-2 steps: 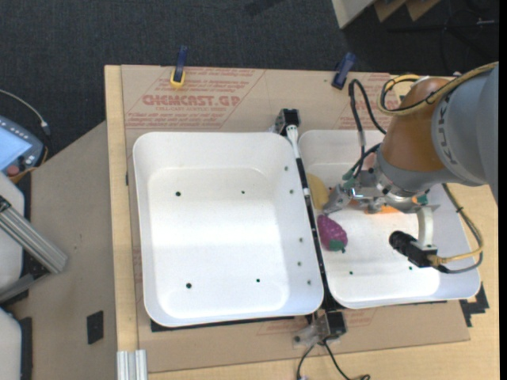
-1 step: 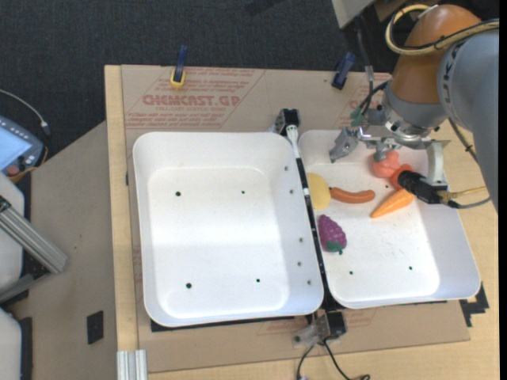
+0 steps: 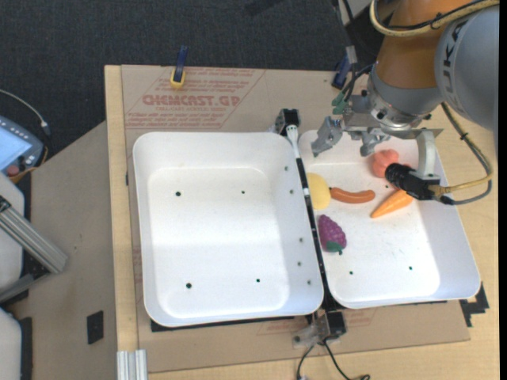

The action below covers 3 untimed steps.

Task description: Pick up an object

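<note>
- Pink-ish round toy piece (image 3: 383, 161) sits near the back of the right shallow white plastic bin (image 3: 444, 279), partly tucked under the arm's wrist gear, so its exact shape is hard to make out.
- Orange carrot-shaped toy (image 3: 392, 204) lies just in front of it, pointing toward the bin's middle, right by a black cylindrical part on the wrist.
- Orange sausage-like toy (image 3: 351, 195) lies flat just left of the carrot, its left end touching or almost touching a pale yellow rounded toy (image 3: 317, 189) that's up against the divider between the bins.
- Purple grape-bunch toy with a green bit (image 3: 332, 233) is a bit nearer the camera, also close to the divider.
- Two-finger metal gripper (image 3: 346, 137) hangs over the back of the right bin, fingers spread apart with nothing between them, not touching any toy as far as I can see.
- Grey arm with the orange band (image 3: 416, 22) comes in from the upper right.
- Left shallow white plastic bin (image 3: 158, 291) sits right beside it, both on a brown cardboard sheet (image 3: 198, 97) with red lettering.
</note>
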Available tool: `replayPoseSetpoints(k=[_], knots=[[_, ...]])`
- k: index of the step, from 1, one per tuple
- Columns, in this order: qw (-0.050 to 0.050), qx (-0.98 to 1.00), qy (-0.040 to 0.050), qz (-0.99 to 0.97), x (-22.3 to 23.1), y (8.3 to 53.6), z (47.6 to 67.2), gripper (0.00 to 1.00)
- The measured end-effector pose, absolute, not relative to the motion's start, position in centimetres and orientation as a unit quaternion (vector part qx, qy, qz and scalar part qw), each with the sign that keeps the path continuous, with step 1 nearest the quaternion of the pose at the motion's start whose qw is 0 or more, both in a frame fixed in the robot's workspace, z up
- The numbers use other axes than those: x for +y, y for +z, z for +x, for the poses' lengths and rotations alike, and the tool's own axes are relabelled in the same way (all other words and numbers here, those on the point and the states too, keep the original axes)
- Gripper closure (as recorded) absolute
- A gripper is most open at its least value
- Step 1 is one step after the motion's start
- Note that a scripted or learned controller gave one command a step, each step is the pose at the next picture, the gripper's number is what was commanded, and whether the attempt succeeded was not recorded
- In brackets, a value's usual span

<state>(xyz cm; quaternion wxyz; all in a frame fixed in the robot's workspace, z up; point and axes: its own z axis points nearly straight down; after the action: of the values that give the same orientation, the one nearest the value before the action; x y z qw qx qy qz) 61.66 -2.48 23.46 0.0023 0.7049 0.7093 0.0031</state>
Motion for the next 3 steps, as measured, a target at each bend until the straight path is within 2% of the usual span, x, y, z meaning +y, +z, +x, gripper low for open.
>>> replayPoseSetpoints(k=[1,2,3], knots=[[0.002,0.708,0.0015,0.706,-2.9,24.0,61.7,1.00],[0.001,0.705,0.0004,0.709,-8.0,29.8,55.5,1.00],[-0.002,0.709,0.0005,0.705,-1.4,32.2,48.3,1.00]])
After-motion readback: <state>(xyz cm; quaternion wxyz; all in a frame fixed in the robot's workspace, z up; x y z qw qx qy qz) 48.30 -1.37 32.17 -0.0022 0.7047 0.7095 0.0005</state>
